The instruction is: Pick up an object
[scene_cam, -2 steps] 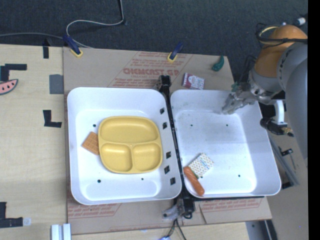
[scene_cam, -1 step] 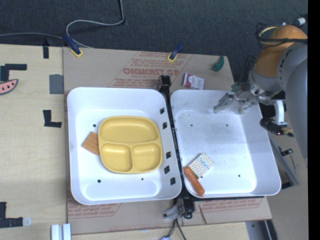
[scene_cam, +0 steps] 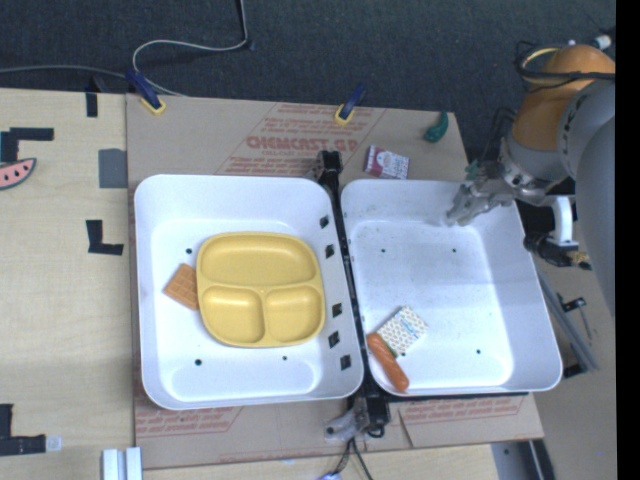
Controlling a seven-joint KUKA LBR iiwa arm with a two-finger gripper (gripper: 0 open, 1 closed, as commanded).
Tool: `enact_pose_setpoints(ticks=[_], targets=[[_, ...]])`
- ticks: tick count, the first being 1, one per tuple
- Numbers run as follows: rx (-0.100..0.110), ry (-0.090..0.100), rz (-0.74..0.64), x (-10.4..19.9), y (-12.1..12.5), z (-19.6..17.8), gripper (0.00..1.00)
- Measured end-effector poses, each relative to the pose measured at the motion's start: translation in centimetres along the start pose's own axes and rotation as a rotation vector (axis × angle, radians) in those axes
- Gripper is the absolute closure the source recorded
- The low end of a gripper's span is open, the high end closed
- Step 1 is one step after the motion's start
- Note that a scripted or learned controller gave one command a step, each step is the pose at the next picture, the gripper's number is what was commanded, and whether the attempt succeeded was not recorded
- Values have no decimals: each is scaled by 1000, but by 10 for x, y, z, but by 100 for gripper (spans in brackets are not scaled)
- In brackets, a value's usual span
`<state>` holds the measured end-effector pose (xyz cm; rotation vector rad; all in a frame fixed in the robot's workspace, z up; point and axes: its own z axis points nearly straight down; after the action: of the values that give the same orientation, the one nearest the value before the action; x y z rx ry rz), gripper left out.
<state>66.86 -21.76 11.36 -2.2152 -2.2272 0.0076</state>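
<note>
My gripper [scene_cam: 466,206] hangs over the far right corner of the right bin [scene_cam: 450,278], with nothing visible between its fingers. In that bin's near left corner lie a small patterned white packet [scene_cam: 402,330] and an orange carrot-like piece [scene_cam: 388,362], touching each other. The left bin [scene_cam: 170,368] holds a yellow divided plate [scene_cam: 260,288] with a tan cracker-like piece [scene_cam: 182,287] tucked partly under its left edge.
A small red and white packet [scene_cam: 385,162] and a green clip [scene_cam: 436,126] lie on the cardboard behind the right bin. Yellow and blue clamps [scene_cam: 148,92] hold the cardboard's far edge. The arm's body [scene_cam: 560,98] stands at the right.
</note>
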Motion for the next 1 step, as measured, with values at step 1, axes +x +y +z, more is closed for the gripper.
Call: enact_pose_setpoints(ticks=[1], targets=[[1, 0, 0, 0, 0, 0, 0]])
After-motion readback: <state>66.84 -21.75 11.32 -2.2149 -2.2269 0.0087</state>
